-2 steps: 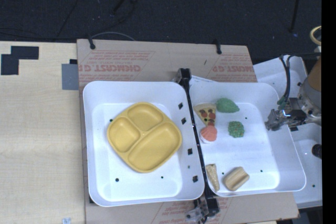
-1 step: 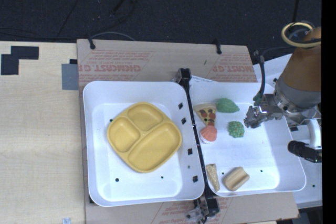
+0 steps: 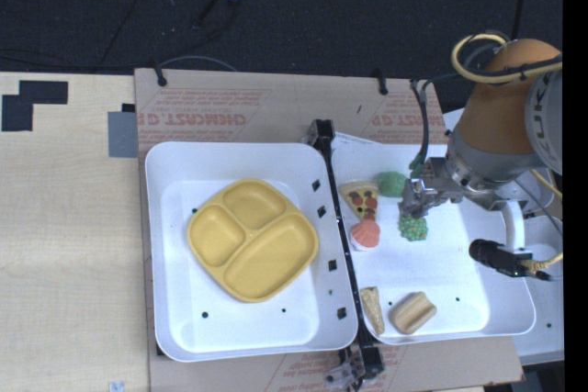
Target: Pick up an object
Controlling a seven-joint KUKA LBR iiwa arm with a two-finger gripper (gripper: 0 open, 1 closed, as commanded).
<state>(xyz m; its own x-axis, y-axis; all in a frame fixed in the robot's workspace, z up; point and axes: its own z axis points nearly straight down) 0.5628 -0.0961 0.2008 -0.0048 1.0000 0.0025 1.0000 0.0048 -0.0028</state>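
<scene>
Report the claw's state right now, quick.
Claw: directly over the green broccoli piece in the right bin; open or closed cannot be told, and no grasp is visible.

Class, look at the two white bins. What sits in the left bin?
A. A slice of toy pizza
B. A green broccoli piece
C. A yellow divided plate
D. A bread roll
C: the yellow plate, with three compartments, lies in the left bin; the pizza, broccoli and roll lie in the right bin.
</scene>
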